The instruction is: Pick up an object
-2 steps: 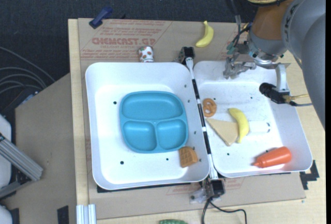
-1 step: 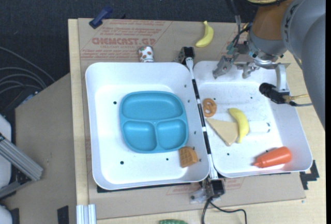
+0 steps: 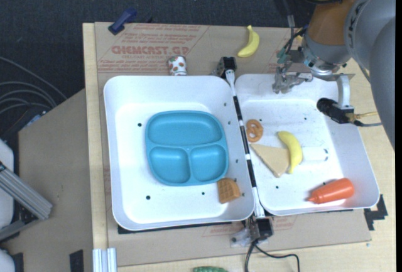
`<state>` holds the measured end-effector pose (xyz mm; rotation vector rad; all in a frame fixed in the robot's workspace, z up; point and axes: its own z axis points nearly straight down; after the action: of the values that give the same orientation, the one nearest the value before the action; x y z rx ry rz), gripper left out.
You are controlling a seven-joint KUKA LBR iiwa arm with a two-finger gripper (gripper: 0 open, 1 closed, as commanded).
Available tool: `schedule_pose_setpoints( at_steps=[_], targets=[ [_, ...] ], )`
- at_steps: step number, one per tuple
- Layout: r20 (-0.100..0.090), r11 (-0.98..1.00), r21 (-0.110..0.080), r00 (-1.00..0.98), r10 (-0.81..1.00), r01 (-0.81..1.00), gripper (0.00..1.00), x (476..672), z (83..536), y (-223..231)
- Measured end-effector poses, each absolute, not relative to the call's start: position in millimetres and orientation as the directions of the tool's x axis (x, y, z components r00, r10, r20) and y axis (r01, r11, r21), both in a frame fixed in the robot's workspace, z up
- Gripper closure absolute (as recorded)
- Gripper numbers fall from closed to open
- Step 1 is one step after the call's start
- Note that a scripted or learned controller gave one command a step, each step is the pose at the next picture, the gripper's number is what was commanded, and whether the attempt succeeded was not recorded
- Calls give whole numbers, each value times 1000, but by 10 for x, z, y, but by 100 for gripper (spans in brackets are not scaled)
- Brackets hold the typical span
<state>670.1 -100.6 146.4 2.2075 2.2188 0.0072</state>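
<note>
Objects to pick lie mostly in the right bin, and the gripper hangs over that bin's far left corner with nothing visible between its fingers; whether they are spread or closed I cannot tell. The grey arm with its orange band reaches in from the far right.

Nearest the gripper, toward the bin's left wall, lies a pretzel. Just near of it a tan wedge rests on the bin floor, and a yellow banana lies touching the wedge's right edge. An orange carrot-shaped piece sits at the bin's near right, well apart from the gripper.

In the left bin a blue divided plate lies in the middle, and a small brown cracker sits at the near right corner, just beside the plate.

On the bench beyond the bins lie a second banana, a small spotted cup and a blue item at the far edge.
</note>
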Motion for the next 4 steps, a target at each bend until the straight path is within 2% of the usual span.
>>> schedule_pose_setpoints(
  at_steps=[1, 2, 3, 4],
  targets=[
    [-5, 5, 11, -5, 1000, 1000, 0, 6699, 1462, -1006],
    [-6, 6, 14, -6, 1000, 1000, 100, 6706, 1566, -1003],
    [-6, 6, 13, -5, 1000, 1000, 0, 6705, 1564, -1003],
    [1, 0, -3, 0, 1000, 1000, 0, 6659, 841, -913]
  ],
)
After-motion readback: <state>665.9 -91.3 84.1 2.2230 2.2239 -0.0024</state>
